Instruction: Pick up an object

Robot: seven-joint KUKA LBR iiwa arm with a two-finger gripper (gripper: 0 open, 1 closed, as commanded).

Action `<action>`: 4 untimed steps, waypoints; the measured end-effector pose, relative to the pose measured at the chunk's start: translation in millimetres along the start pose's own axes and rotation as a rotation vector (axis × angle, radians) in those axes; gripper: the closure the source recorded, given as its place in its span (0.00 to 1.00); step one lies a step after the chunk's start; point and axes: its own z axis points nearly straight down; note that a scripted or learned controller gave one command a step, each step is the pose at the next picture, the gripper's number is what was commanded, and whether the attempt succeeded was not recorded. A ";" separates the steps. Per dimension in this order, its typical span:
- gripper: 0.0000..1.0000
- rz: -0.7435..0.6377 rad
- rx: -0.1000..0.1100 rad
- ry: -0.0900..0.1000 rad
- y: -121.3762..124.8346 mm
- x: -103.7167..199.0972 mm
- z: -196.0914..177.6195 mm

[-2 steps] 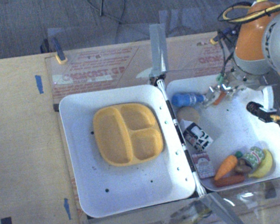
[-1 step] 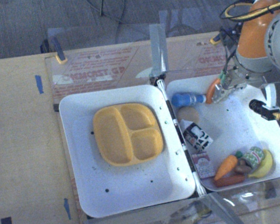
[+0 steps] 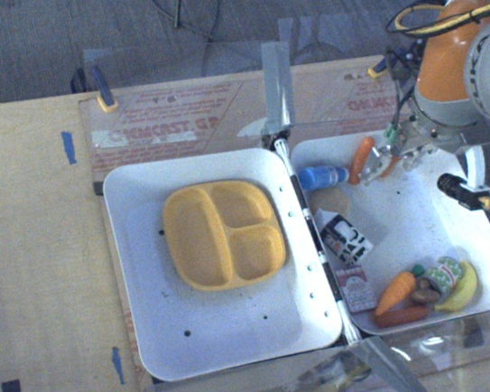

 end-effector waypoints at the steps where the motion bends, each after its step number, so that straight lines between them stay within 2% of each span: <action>1: 0.00 0.020 -0.003 0.011 -0.7 -7.6 10.6; 2: 1.00 0.018 -0.011 0.000 1.2 -10.1 -0.6; 3: 0.00 0.018 -0.007 0.002 0.3 -9.9 0.3; 4: 0.00 0.039 0.002 0.032 -2.2 -32.8 8.7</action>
